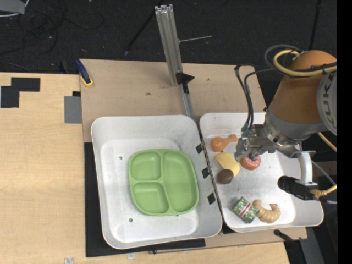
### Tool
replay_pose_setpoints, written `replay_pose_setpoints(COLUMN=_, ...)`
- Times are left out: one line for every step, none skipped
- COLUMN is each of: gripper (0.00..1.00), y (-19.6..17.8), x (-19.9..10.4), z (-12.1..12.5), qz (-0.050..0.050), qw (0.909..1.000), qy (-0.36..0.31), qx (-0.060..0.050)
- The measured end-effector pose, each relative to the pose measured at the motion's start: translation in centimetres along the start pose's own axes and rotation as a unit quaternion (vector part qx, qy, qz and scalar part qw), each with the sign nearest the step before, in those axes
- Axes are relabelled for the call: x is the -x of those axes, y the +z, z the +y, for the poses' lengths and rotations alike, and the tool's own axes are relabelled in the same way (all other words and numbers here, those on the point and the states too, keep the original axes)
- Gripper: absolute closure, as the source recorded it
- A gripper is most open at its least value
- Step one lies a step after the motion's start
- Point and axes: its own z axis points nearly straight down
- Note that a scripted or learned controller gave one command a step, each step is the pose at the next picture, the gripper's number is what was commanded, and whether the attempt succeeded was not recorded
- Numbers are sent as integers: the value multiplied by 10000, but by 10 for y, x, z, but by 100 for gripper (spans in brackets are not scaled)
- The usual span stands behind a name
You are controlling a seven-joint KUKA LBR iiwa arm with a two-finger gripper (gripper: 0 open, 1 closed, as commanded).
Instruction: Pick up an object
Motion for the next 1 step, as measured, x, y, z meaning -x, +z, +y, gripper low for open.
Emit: replay_pose_setpoints(gripper=100, y=-7, x=-58, z=2, qz=-1, qw=10000, qy=-7, qx=9)
